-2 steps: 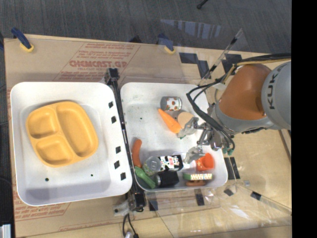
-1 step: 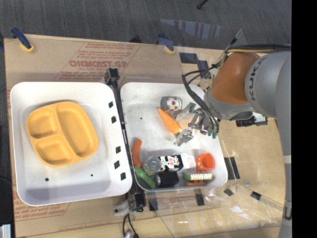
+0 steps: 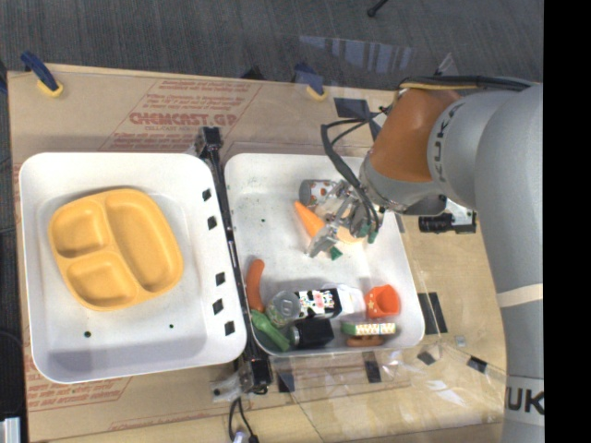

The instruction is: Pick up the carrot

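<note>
Camera view shows me the carrot (image 3: pixel 307 217) lying in the right bin (image 3: pixel 268 178), upper middle, with the gripper (image 3: pixel 334 231) just beside its right end. I cannot tell how the jaws stand. I'd centre over the carrot's thick part before closing.

Carrot (image 3: pixel 307 217): small, orange, tapered, toy-like. It lay flat on the white floor of the right bin (image 3: pixel 277 178), in the upper middle, slanted with one end toward upper-left and the other lower-right. Its lower-right end was hidden under the gripper hardware.
</note>
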